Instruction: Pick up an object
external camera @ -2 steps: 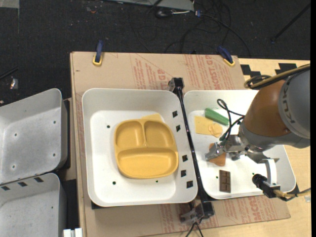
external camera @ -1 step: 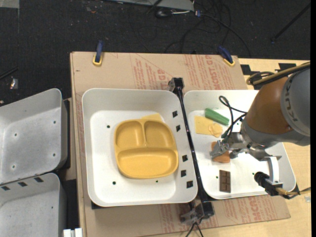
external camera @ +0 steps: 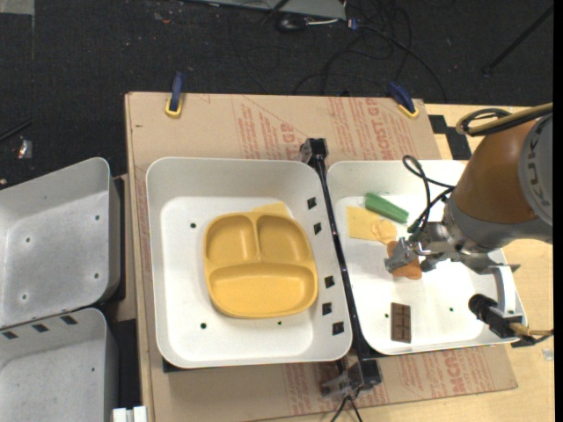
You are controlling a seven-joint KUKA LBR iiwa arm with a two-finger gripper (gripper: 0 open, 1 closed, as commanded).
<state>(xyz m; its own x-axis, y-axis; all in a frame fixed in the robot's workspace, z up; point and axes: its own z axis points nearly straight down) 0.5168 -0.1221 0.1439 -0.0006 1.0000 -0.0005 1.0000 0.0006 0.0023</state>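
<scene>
Just under hand (external camera: 403, 255): orange obj (external camera: 407, 271), touching.

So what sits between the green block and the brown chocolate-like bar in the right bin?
In the camera view, the pincer and a small orange object beneath it lie between the green block and the brown bar.

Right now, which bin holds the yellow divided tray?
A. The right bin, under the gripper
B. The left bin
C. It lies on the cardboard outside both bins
B: the yellow divided tray lies flat in the left bin, while the gripper is over the right bin.
</scene>
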